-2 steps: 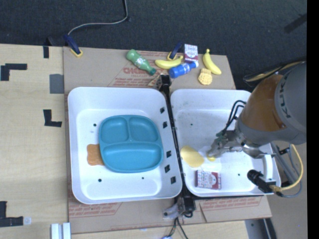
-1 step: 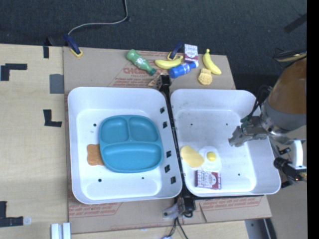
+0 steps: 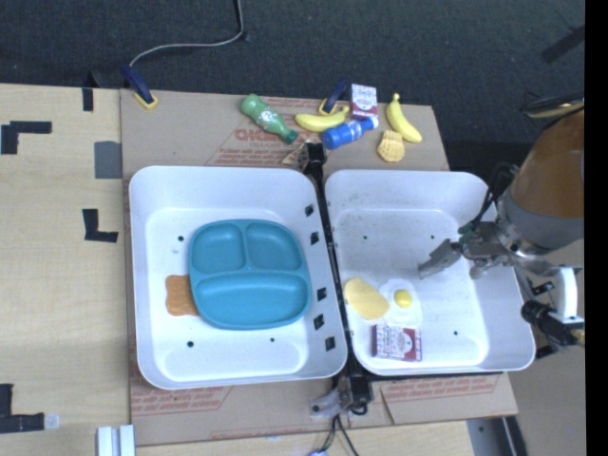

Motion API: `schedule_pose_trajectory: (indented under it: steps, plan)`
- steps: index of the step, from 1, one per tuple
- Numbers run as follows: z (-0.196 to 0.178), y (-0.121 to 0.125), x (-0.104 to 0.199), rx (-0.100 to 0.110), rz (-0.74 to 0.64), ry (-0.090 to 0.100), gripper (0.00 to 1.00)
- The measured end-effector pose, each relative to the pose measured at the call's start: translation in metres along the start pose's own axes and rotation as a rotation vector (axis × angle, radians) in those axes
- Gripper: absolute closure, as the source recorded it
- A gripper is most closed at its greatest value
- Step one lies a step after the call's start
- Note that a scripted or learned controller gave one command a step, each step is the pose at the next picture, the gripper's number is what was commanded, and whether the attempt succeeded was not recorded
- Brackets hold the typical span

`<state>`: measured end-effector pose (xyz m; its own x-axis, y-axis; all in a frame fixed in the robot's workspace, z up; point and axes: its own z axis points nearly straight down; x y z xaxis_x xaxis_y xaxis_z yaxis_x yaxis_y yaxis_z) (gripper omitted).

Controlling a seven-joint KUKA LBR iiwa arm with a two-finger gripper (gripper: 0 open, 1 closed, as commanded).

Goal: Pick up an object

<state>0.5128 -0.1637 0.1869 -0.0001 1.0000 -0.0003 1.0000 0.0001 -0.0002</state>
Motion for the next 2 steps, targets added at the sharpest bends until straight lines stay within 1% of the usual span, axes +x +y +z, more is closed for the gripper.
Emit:
schedule_pose_trajectory:
  steps: [1, 2]
  plan:
    - [0.100, 0.006, 0.052, -0.005, 0.000, 0.001, 0.00]
    - [-0.039, 0.033, -0.023, -0.003, 0.001, -0.003, 0.00]
